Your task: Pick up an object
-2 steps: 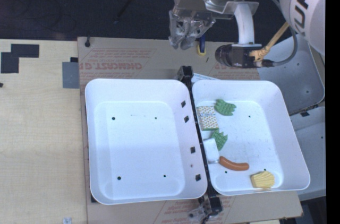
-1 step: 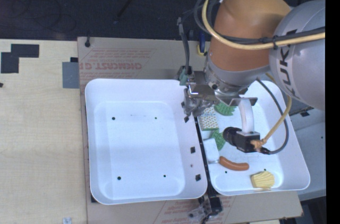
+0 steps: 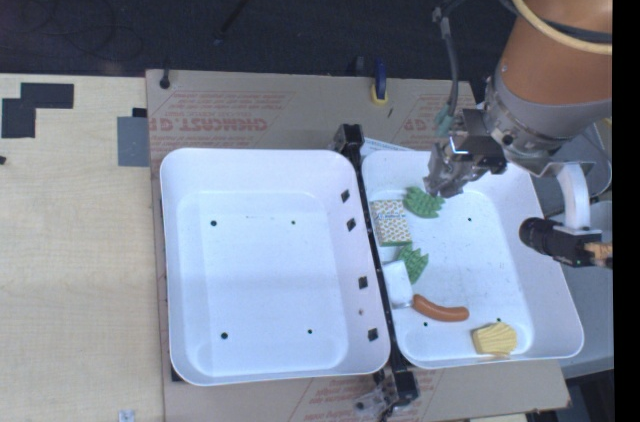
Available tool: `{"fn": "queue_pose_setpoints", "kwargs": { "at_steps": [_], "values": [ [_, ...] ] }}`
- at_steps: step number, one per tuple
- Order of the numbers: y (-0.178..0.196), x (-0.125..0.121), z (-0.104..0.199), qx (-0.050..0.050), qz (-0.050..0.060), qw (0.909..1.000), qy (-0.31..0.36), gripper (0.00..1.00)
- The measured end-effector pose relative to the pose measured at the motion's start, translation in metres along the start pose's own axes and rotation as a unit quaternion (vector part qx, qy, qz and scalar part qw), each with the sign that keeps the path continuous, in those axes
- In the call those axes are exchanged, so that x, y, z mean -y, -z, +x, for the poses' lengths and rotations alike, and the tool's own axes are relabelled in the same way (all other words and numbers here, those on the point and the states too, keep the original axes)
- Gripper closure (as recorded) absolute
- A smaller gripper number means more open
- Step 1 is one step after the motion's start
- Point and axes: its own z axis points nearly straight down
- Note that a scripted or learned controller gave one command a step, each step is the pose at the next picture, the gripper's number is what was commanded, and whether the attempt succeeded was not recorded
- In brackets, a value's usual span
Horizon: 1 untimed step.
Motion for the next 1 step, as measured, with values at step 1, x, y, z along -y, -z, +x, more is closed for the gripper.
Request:
{"fn": "queue_pose_setpoints", "kwargs": {
  "at_steps": [1],
  "values": [
    [0.0815, 0.0067, 0.0622, -0.002, -0.002, 1.0, 0.008, 1.0]
  ]
}}
